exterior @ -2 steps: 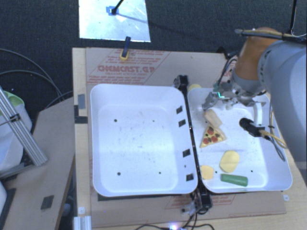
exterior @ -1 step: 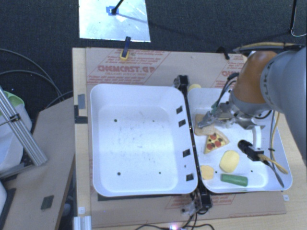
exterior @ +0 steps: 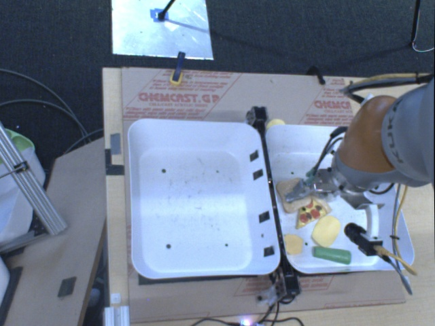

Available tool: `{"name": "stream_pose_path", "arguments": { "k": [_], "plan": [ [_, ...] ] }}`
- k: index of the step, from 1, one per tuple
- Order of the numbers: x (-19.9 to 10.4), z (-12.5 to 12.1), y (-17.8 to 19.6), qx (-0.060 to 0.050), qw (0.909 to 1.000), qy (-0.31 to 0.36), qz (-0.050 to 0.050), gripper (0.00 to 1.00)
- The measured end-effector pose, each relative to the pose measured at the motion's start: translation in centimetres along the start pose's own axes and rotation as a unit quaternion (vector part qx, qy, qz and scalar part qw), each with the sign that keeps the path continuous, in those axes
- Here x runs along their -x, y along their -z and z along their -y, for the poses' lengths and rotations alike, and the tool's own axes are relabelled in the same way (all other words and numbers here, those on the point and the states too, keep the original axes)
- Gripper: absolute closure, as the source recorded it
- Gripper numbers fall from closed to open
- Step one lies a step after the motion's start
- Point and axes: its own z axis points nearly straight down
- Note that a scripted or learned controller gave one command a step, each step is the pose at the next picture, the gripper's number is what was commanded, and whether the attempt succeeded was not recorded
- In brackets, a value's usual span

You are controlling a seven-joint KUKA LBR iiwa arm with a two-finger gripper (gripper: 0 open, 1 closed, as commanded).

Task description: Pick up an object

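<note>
All the toy food sat in the right bin (exterior: 292,141), clustered lower right of frame: pizza slice (exterior: 310,213), yellow piece (exterior: 326,230), green piece (exterior: 332,255), small yellow piece (exterior: 293,244) and a tan piece (exterior: 290,187), likely so picks start there. The left bin (exterior: 197,202) showed nothing inside. The gripper (exterior: 296,194) hung low over the tan piece beside the pizza slice; its opening and any hold couldn't be judged.
</note>
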Motion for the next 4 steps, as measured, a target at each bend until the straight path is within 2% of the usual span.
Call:
{"name": "stream_pose_path", "arguments": {
  "k": [1,2,3,4],
  "plan": [
    [-0.1,-0.5,1.4,0.005,1.0,0.002,0.0,1.0],
    [-5.8,-3.0,10.0,-0.002,1.0,0.006,-0.001,1.0],
    [-8.7,2.8,13.7,-0.007,1.0,0.004,-0.001,1.0],
    [-4.3,6.0,18.4,-0.005,1.0,0.0,0.0,1.0]
  ]
}}
